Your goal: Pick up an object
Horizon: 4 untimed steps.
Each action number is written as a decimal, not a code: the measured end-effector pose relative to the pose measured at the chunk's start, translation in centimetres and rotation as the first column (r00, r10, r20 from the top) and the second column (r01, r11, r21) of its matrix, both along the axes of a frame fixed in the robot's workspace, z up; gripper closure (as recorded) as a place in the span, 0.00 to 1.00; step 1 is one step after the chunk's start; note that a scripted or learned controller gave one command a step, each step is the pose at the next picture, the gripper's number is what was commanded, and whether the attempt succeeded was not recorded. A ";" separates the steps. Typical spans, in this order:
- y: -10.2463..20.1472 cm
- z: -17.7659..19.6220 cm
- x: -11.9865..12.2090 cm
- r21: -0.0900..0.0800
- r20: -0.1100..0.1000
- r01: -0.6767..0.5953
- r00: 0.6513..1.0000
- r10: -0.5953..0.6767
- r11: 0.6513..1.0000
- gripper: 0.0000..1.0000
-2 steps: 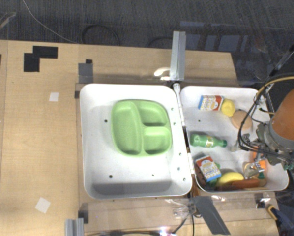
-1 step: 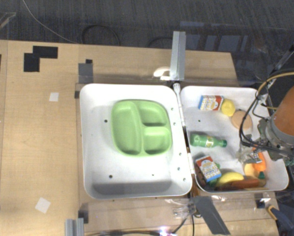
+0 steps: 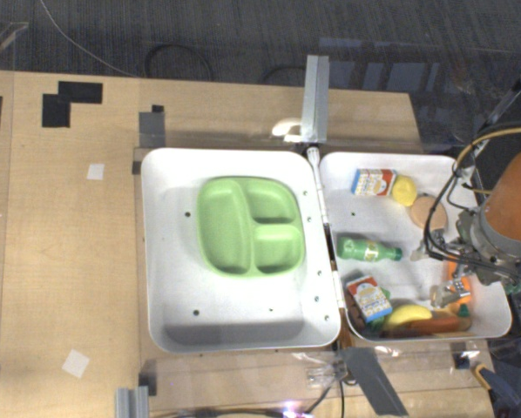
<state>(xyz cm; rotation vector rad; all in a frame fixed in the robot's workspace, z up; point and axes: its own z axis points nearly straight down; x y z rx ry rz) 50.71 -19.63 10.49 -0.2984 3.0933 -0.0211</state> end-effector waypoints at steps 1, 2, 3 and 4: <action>4.7 -1.5 7.5 0.007 -0.019 -0.153 0.988 0.153 0.988 0.00; 6.0 -1.3 -0.4 0.004 -0.012 -0.082 0.997 0.082 0.997 0.00; 5.9 -1.3 0.0 0.007 -0.019 -0.072 0.997 0.073 0.997 0.00; 3.8 -1.5 8.6 0.007 -0.020 -0.157 0.987 0.157 0.988 0.00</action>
